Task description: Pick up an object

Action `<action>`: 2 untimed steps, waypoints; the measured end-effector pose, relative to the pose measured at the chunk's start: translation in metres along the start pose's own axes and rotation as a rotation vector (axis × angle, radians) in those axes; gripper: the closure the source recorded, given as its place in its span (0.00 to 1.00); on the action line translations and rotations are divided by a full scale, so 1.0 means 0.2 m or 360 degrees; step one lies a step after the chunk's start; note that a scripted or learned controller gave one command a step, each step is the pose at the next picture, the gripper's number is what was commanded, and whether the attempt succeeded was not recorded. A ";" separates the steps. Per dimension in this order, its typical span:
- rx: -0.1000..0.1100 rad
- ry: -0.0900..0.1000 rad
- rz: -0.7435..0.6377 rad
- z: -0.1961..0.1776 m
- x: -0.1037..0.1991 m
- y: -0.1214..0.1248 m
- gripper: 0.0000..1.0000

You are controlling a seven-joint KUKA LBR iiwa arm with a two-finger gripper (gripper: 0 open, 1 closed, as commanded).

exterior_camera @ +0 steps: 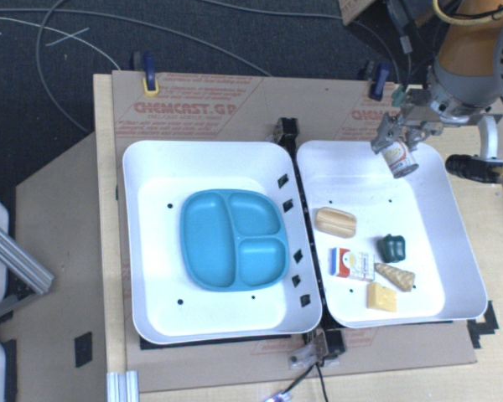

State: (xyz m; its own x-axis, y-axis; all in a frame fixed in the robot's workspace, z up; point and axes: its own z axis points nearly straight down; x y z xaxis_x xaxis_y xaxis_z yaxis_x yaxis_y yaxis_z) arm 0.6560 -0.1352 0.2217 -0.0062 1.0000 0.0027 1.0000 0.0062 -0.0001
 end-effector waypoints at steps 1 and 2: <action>0.0005 0.0001 0.0001 -0.01 0.26 -0.10 1.00; 0.0005 0.0000 0.0001 -0.03 0.50 -0.18 1.00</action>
State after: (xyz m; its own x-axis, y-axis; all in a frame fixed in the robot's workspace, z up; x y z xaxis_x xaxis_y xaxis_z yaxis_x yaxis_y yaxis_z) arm 0.6202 -0.0361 0.2277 -0.0053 1.0000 0.0030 1.0000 0.0053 -0.0033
